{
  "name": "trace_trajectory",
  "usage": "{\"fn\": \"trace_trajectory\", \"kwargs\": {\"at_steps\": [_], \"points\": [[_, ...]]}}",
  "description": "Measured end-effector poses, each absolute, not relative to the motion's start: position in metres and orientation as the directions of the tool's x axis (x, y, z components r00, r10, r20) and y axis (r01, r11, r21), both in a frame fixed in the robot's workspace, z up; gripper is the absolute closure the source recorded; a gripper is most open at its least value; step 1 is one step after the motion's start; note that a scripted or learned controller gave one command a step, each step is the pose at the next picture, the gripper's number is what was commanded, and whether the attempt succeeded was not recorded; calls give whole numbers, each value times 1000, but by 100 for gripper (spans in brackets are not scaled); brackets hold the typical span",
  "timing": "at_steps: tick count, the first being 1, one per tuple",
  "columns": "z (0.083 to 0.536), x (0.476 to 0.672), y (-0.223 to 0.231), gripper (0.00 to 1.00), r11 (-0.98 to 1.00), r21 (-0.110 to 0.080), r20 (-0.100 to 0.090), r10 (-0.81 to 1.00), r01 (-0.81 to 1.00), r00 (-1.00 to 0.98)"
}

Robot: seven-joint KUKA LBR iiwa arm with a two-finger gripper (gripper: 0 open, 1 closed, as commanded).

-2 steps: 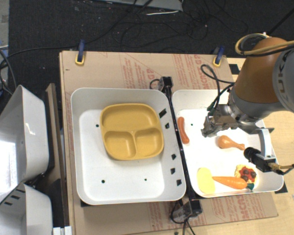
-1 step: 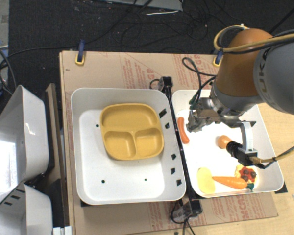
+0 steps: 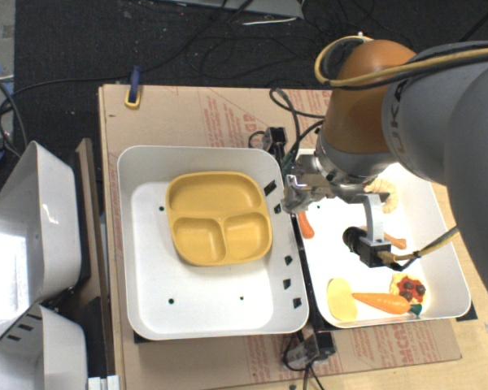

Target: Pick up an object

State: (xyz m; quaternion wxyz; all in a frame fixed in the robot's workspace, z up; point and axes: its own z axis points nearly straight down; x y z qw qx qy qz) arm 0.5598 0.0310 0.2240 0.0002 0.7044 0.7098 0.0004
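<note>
My gripper (image 3: 297,195) hangs over the left edge of the right bin (image 3: 443,218), under the arm's orange wrist band. Just below it a small orange carrot piece (image 3: 307,225) lies on the bin floor. Along the bin's front edge are a pale yellow round slice (image 3: 340,298), a long orange carrot (image 3: 381,302) and a red and yellow toy food piece (image 3: 409,287). A short orange stick (image 3: 395,240) lies mid-bin, and a cream-coloured item (image 3: 383,192) peeks out beside the arm. The arm hides much of the bin's back half.
The left bin (image 3: 138,242) holds a yellow divided plate (image 3: 219,217) near its back centre. Cables and a small black connector sit between the bins at the back. White tubs (image 3: 28,234) stand off the bench to the far left.
</note>
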Motion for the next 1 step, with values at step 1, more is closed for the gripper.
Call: {"fn": "trace_trajectory", "kwargs": {"at_steps": [1], "points": [[232, 565, 84, 100, 7, 2, 1, 1000, 1000, -7]]}}
